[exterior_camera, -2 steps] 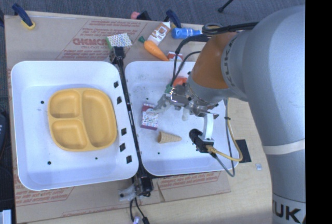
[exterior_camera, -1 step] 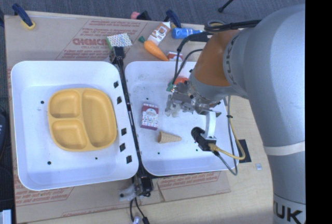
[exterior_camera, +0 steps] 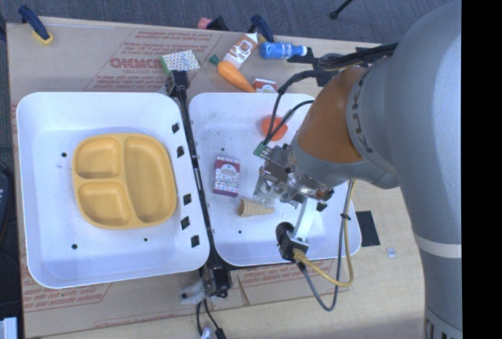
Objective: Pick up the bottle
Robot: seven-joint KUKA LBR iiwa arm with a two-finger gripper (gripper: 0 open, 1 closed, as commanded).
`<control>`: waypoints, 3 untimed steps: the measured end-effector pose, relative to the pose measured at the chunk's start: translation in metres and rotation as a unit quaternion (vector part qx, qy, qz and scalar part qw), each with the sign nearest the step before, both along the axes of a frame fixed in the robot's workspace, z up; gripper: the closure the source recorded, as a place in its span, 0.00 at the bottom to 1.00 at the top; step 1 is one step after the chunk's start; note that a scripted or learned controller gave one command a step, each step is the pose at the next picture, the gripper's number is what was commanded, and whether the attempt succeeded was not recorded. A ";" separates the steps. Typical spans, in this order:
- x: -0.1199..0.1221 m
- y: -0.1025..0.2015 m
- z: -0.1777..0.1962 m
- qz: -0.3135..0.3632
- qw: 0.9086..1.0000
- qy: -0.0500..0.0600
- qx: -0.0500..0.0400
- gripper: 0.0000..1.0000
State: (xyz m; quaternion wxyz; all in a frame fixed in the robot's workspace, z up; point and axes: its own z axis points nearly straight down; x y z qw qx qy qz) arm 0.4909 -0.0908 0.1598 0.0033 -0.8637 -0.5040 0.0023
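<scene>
The surface (exterior_camera: pixel 94 67) carries two shallow white bins set side by side. The left bin (exterior_camera: pixel 39 173) holds a yellow divided tray (exterior_camera: pixel 124 180) with three compartments, lying flat near the bin's middle. The right bin (exterior_camera: pixel 235 114) contains a small red packet (exterior_camera: pixel 226 176) near its left side, a tan cone-shaped piece (exterior_camera: pixel 255 209) just right of and below the packet, and an orange-red object (exterior_camera: pixel 272 125) toward the far wall, partly hidden by the arm. The grey arm (exterior_camera: pixel 408 110) with its orange band (exterior_camera: pixel 329 125) enters from the right and bends down over the right bin. The claw (exterior_camera: pixel 271 184) hangs low in that bin, just above the cone-shaped piece and beside the packet; whether its fingers stand apart or together cannot be told, since the wrist body covers them. The bottle (exterior_camera: pixel 238 52), white with an orange base, lies on its side on the surface beyond the far wall of the right bin, well apart from the claw. Just beside the bottle lie an orange carrot-like object (exterior_camera: pixel 234 76) and a blue object (exterior_camera: pixel 281 51). A patterned small box (exterior_camera: pixel 180 62) rests near the junction of the two bins.
</scene>
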 end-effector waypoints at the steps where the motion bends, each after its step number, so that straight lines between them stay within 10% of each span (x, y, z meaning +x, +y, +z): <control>1: -0.015 0.044 0.037 0.147 0.989 -0.002 0.000 1.00; 3: -0.015 -0.010 -0.021 0.251 0.968 -0.001 0.002 1.00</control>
